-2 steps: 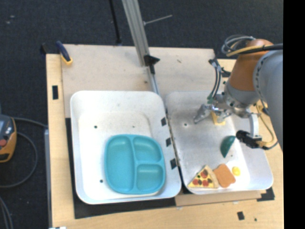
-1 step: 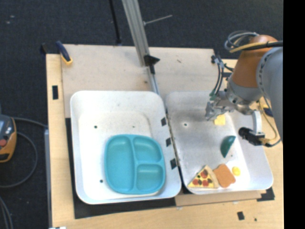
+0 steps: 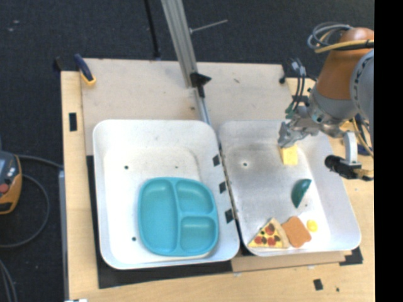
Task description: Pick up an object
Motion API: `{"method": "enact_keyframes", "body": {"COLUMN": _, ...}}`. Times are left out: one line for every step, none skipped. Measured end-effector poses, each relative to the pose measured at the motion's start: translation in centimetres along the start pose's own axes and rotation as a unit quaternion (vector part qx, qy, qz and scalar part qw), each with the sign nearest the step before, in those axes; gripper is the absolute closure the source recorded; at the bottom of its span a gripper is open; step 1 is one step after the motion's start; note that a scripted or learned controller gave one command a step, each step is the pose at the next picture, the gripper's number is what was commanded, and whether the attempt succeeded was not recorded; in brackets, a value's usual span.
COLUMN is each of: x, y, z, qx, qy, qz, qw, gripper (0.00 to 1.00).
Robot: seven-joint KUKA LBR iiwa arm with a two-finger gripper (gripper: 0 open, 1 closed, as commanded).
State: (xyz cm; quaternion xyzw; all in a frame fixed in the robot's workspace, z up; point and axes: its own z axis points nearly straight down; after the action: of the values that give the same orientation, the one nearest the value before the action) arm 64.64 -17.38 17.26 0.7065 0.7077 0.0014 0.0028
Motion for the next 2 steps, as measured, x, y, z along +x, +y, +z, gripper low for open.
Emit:
{"method": "enact_keyframes", "body": {"x": -0.2, "y": 0.2, "z": -5.3, "qx": -0.001, "qy": 0.0, "qz": -0.001, "qw": 1.0, "gripper": 1.0}}
{"method": "enact_keyframes", "body": {"x": 5.7, "y": -0.1, "z": -6.5, "qx": 0.002, "qy": 0.001, "qz": -0.003, "qw": 1.0, "gripper": 1.0}}
